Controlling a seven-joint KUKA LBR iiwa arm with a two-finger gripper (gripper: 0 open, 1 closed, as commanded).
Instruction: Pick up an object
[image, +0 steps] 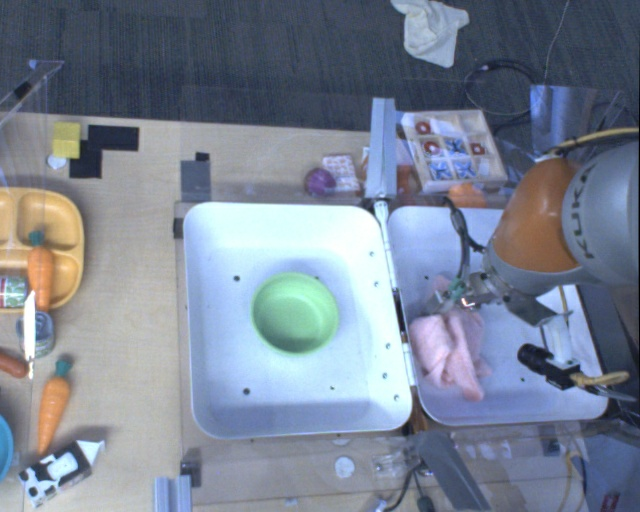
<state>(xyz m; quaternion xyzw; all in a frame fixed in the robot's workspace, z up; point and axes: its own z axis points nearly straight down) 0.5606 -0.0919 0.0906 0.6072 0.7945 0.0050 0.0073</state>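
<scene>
**Over the right bin, arm low above a pink cloth, nothing lifted yet**

Over the right-hand white bin (575, 395), the grey arm with its orange band (535, 230) reaches in from the right, and its gripper (462, 295) sits low, just at the upper edge of a crumpled pink cloth (448, 350). The wrist hides the tip, so whether it is apart, together or clamped on the cloth cannot be told. The cloth lies flat on the bin floor, near the bin's left wall, so the pick looks not yet done: the grasp and the lift appear to be left.

Beside it, the left white bin (220, 400) holds a green bowl (295, 313) near its middle. Beyond the bins, a small purple ball (320, 181) and a patterned box (450, 148) rest on the bench. At far left, a yellow tray (60, 215) and toy carrots (52, 400) lie well apart from the bins.

White letters run along the arm's grey casing at the right edge; they are cut off and cannot be read with confidence. No other writing is legible.
</scene>
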